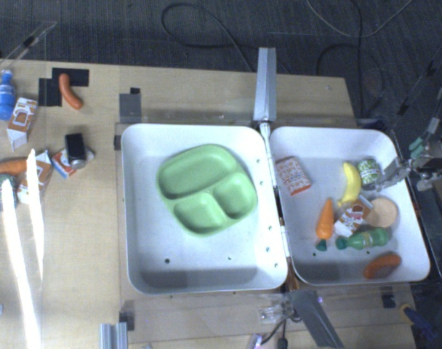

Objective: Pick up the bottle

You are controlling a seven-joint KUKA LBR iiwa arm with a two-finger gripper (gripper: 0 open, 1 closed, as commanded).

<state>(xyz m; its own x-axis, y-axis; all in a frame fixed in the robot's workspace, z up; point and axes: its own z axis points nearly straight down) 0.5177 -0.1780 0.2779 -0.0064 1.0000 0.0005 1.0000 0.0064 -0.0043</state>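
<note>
The bench (75,267) lies nearest along its front edge and is the largest thing here, bearing the two bins. The left bin (145,267) holds a green divided plate (206,187). The right bin (308,264) holds the clutter that matters.

The gripper (390,174) hangs over the right bin's far right side, just beside a can (368,170) and a banana (351,182). Whether it is open or closed I cannot tell, and nothing appears held.

The green bottle (364,239) lies on its side toward the near right of that bin, cap pointing left. It is hemmed in: a round tan disc (384,211) and a small carton (354,217) press against its far side, a carrot (325,220) sits near its cap, and an orange-brown piece (382,265) lies just nearer.

The likely failures come from that crowding. A descent slightly off would probably catch the disc or carton instead, or nudge the round bottle so it rolls away. Closing along its length rather than across it could squeeze it out.

A blue bottle (4,93) stands well apart on the bench's far left, a possible wrong target.
</note>
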